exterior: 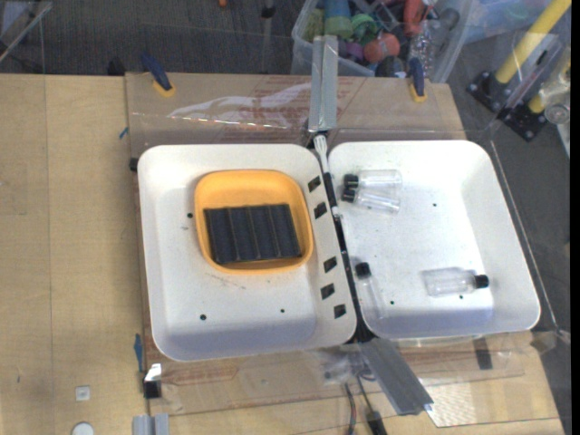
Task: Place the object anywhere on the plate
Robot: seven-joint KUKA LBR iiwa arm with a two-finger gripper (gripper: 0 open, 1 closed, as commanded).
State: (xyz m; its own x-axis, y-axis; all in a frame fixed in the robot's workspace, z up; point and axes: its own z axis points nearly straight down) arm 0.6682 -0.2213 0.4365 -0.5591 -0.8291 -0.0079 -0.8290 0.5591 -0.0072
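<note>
1. Two shallow white bins sit side by side on the wooden bench (63, 198): the left bin (163, 243) and the right bin (426, 234), with their inner rims touching along a dark seam
2. An orange plate (249, 181), squarish with rounded corners, lies flat in the left bin, towards its far half and closer to the seam than to the bin's outer wall
3. A dark ridged slab (252, 232) rests on the plate, wholly inside its rim; it covers most of the plate's floor and sits nearer the plate's near edge, leaving a band of bare orange at the far side
4. In the right bin a clear vial with a black cap (373, 190) lies on its side near the far corner by the seam, cap pointing at the seam
5. A second clear vial (450, 283) lies on its side towards the near right of that bin, its black cap pointing away from the seam; the two vials are well apart
6. A small black piece (362, 268) sits just beside the seam in the right bin; it may be a loose cap, but it is too small to tell
7. Beyond the bins stands a clear tub of coloured toys (381, 16)
</note>
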